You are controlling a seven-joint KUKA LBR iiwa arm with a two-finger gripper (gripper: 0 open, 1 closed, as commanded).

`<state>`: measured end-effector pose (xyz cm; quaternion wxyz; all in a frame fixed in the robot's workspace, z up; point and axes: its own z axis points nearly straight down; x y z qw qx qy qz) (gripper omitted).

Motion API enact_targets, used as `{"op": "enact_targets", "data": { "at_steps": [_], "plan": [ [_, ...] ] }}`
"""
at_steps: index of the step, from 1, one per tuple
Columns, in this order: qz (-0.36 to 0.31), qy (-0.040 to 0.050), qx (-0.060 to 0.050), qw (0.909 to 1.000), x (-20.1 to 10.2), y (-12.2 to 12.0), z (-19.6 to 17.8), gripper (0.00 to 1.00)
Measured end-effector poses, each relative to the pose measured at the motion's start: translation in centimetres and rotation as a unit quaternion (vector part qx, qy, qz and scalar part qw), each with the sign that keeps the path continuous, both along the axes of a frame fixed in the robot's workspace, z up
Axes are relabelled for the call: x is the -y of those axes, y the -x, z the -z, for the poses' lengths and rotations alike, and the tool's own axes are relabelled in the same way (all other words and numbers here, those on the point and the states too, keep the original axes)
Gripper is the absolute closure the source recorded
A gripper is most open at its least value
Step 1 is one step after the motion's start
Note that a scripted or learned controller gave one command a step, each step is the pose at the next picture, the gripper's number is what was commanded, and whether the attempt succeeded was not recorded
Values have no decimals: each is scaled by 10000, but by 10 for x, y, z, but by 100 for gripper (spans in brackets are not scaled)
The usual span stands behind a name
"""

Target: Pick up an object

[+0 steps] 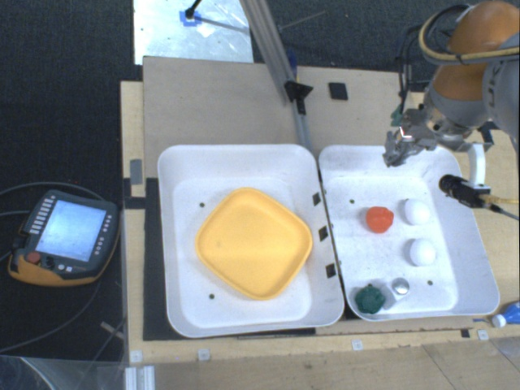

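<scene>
Hovering over the far edge of the right bin [463, 299], the gripper [397, 152] is seen with nothing between its fingers; whether the jaws are spread cannot be told. The red ball [379, 218], judged the nearest candidate, lies nearer the camera and slightly left of it. Two white balls [417, 212] [422, 252] lie right of that.

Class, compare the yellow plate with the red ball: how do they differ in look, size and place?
The yellow plate is flat and squarish; the red ball is round. The plate is far larger than the ball. The plate lies in the left bin, the ball in the right bin among smaller things. Both rest untouched, apart from the tool.
</scene>
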<state>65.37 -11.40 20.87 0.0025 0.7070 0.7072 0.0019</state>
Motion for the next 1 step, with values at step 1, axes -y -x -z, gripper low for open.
{"op": "enact_targets", "data": {
  "at_steps": [1],
  "plan": [
    [-2,-3,-17,10000,0,-1,-22,100]
  ]
}}
